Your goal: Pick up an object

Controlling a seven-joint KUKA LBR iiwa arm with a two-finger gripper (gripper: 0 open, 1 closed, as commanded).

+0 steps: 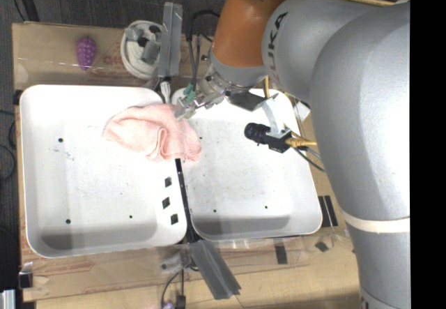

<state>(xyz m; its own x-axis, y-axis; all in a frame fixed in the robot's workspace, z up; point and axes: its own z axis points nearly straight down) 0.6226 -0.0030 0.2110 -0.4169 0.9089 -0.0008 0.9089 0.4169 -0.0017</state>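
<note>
The arm [348, 77] bears the letters "UKA" in black on its grey casing near the orange band. Two white bins sit side by side on the counter [49, 42]: one pink cloth [153, 132] lies draped over their shared edge, mostly in the left bin [83, 189], beside the right bin [251, 182], and one purple object [86, 51] rests on the counter behind. The end effector [188, 104] is at the cloth's upper right edge; I cannot tell its state.

The brown surface [49, 56] is carrying two white bins, left [42, 231] and right [306, 220], touching side by side. A purple object [86, 51] is lying at the far left.
</note>
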